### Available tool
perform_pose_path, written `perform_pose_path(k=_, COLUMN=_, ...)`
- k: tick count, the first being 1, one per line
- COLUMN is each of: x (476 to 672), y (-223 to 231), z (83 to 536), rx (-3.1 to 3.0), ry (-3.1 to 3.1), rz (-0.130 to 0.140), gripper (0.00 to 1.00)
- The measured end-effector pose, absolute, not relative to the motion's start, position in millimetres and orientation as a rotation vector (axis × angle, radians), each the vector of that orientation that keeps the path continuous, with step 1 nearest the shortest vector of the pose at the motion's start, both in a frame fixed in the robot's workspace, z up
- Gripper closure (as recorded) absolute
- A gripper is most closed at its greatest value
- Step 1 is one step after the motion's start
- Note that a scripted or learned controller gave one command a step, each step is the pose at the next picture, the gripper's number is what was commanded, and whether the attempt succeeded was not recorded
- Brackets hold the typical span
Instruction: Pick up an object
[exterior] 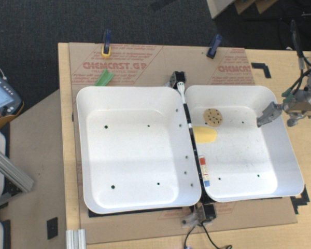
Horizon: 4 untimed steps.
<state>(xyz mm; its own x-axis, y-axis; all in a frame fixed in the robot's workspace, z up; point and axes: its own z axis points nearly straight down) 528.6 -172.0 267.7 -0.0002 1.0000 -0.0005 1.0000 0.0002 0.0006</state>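
A round tan cookie-like disc with dark spots (213,117) lies in the right bin (280,154), near its far left part. Just in front of it sits a yellow lump (205,135). A thin stick with red and blue marks (203,171) rests along that bin's left wall. My gripper (272,113) hangs over the right bin's far right rim, well to the right of the disc and apart from all three objects. Nothing shows in its grasp.
The left bin (93,154) stands beside the right one, with a black divider strip (189,134) between them. A green piece (104,78) and two clamps (107,43) (214,45) sit on the cardboard behind the bins. Cables hang at the right edge.
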Motion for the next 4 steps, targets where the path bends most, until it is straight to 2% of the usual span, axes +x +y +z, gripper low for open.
perform_pose_path(k=1, x=487.0, y=-93.4, z=348.3, rx=2.208, ry=2.226, rz=0.012, gripper=0.0)
perform_pose_path(k=2, x=478.7, y=-189.7, z=487.3, rx=2.215, ry=2.197, rz=0.01, gripper=0.0)
perform_pose_path(k=3, x=479.3, y=-225.4, z=539.3, rx=2.217, ry=2.209, rz=0.003, gripper=0.0)
perform_pose_path(k=4, x=536.4, y=-93.9, z=534.7, rx=2.201, ry=2.237, rz=0.007, gripper=0.0)
